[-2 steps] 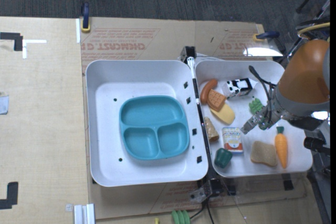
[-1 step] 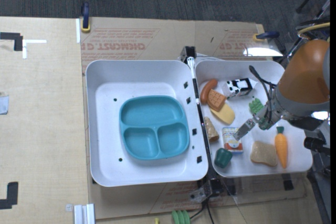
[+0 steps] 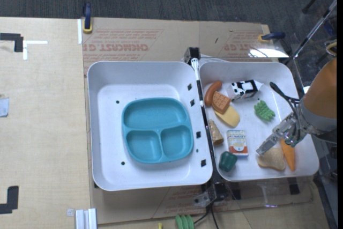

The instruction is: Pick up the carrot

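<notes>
1. The tabletop point(image 3: 43, 131) carries two shallow white bins side by side on a sheet of cardboard point(image 3: 139, 43).
2. The left bin point(image 3: 99, 131) holds a teal divided plate point(image 3: 158, 130) with three compartments, lying flat near its middle.
3. The right bin point(image 3: 289, 83) holds a scatter of toy foods.
4. The carrot point(image 3: 289, 155) lies in the near right corner of the right bin, its narrow end pointing toward the near rim, just beside a tan bread-like piece point(image 3: 272, 160) on its left.
5. The arm enters from the right, and its tool point(image 3: 280, 137) sits low over the near right part of the right bin, just above the carrot's thick end.
6. One long finger point(image 3: 266, 145) slants down to the left toward the bread-like piece; whether the tool is wide or narrow cannot be told, and nothing is seen between its fingers.
7. Along the left side of the right bin lie a sausage point(image 3: 212, 91), a waffle-patterned piece point(image 3: 220, 101) and a yellow wedge point(image 3: 231, 116).
8. A black-and-white cow-print carton point(image 3: 245, 89) sits toward the far side, and a green leafy piece point(image 3: 264, 111) lies to its right and nearer.
9. A small printed box point(image 3: 237, 142) and a dark green pepper point(image 3: 227, 161) lie near the bin's near left corner.
</notes>
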Robot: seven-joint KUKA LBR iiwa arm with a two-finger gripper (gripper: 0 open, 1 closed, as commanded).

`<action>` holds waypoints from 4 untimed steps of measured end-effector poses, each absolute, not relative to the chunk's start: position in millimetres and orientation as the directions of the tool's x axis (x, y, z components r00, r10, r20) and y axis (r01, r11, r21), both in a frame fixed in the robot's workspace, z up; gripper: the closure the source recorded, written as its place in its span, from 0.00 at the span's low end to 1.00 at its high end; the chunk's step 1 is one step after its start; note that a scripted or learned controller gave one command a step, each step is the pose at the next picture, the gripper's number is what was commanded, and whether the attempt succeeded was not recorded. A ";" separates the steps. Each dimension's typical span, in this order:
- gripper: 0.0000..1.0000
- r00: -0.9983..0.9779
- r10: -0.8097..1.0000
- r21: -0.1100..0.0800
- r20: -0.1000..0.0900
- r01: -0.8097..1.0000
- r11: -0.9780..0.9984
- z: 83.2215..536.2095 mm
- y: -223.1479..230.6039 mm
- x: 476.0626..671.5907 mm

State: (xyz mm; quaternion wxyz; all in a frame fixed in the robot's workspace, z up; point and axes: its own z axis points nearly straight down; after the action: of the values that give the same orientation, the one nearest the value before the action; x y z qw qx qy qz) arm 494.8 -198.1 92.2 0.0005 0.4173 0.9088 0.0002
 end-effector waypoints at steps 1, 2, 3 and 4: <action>1.00 -0.649 0.761 0.004 -0.005 0.761 0.649 101.2 -198.2 496.8; 1.00 -0.620 0.784 0.002 -0.003 0.784 0.620 150.0 -121.3 533.7; 0.00 -0.620 0.784 0.002 -0.003 0.784 0.620 149.9 -121.7 533.6; 0.00 -0.695 0.719 0.000 -0.002 0.719 0.695 111.5 -193.3 530.0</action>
State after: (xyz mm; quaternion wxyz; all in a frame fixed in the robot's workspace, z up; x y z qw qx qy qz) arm 530.0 -193.3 111.5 0.0010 0.3903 0.9207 -0.0004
